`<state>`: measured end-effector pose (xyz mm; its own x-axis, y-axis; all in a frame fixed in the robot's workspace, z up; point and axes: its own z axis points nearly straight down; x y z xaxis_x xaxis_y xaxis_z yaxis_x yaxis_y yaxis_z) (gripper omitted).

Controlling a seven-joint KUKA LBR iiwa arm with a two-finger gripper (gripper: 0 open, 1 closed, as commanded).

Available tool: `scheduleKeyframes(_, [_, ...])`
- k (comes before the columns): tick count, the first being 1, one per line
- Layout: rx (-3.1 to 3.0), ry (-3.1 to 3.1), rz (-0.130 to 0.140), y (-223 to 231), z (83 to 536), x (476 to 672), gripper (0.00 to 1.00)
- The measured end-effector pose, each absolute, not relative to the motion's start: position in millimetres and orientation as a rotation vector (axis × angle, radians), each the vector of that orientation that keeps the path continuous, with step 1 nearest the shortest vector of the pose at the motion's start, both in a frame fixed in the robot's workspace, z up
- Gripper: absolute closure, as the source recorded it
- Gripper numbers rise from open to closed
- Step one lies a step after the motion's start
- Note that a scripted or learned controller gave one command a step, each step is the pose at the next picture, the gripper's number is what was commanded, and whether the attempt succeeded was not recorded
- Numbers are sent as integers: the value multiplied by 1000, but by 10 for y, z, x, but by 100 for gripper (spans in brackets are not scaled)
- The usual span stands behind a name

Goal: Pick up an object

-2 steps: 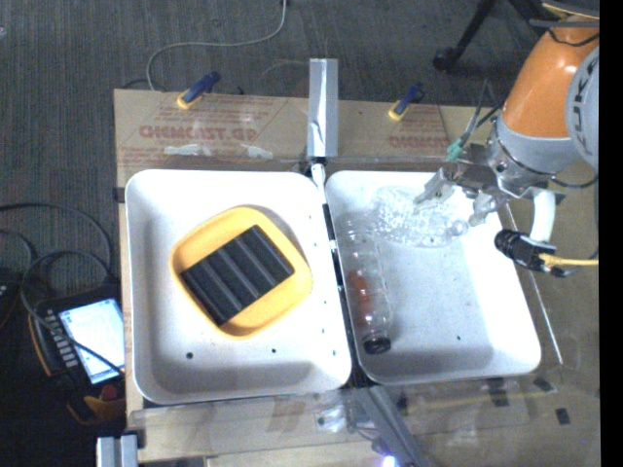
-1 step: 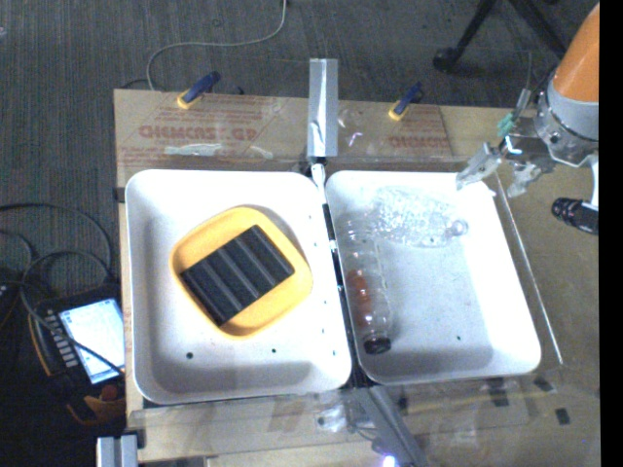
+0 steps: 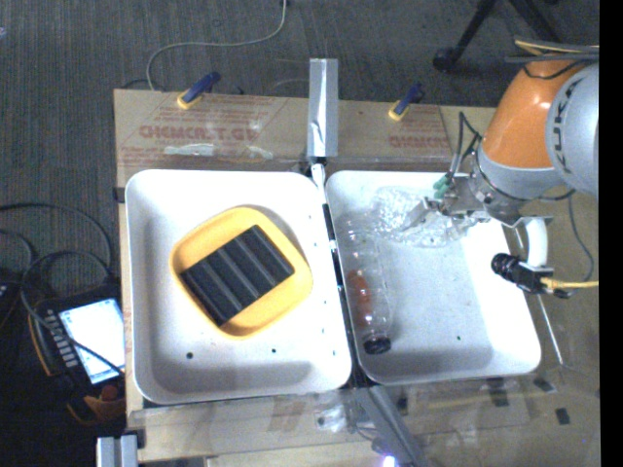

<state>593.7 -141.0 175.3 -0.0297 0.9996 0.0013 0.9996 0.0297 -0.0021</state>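
The grey KUKA arm with the orange band point(image 3: 545, 115) reaches in over the upper right corner of the right shallow white bin point(image 3: 487, 348), and its 2-finger gripper point(image 3: 443, 202) hangs low over that bin's upper part; from this slanted view it cannot be told whether the gripper is apart, together or clamped on anything, because the wrist hardware hides the tips. Just beside the gripper, toward the bin's centre divider, lies a crumpled piece of clear plastic film point(image 3: 394, 210), which appears to reach up to the tips, though contact cannot be confirmed. Further from the gripper, down along the left wall of the same bin, a clear plastic bottle with a dark cap point(image 3: 364, 290) lies on its side, its cap pointing toward the bin's near edge and a reddish-brown patch showing through its middle. Well apart from the gripper, across the divider, the left shallow white bin point(image 3: 156, 358) holds a yellow, rounded-square plastic tray with a black ribbed insert point(image 3: 241, 270), lying flat and turned at an angle near that bin's middle. Behind both bins, beyond the gripper, 2 blue-and-yellow clamps point(image 3: 198, 89) point(image 3: 406, 99) sit on the brown cardboard backing point(image 3: 224, 125).
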Motion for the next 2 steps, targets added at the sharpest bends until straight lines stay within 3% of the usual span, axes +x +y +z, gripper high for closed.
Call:
scheduleKeyframes(1, [-2138, -2301, 0, -1798, 1727, 6310, 0])
scheduleKeyframes(2, [-2134, -2288, -10, -2117, 922, 6729, 0])
